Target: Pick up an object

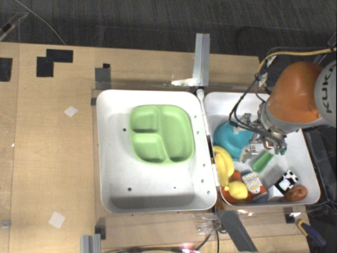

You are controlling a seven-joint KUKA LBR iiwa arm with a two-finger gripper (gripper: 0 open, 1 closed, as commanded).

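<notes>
My gripper [262,148] hangs low over the right bin [310,157], under the orange band of the arm. Just below it lies a green oblong object [261,162], slanted, touching or nearly touching the gripper's tip. A teal bowl [233,136] sits to the gripper's left. Along the bin's left wall lies a yellow banana [224,164], with a yellow lemon-like fruit [237,190] below it. A small printed carton [252,182], a black-and-white checkered block [287,182] and a brown round object [296,193] lie along the bin's near side.
The left bin [113,162] holds a light green divided plate [160,133] in its upper middle. A metal post [201,62] stands behind the divide between the bins. Cables run from the arm over the right bin's far edge.
</notes>
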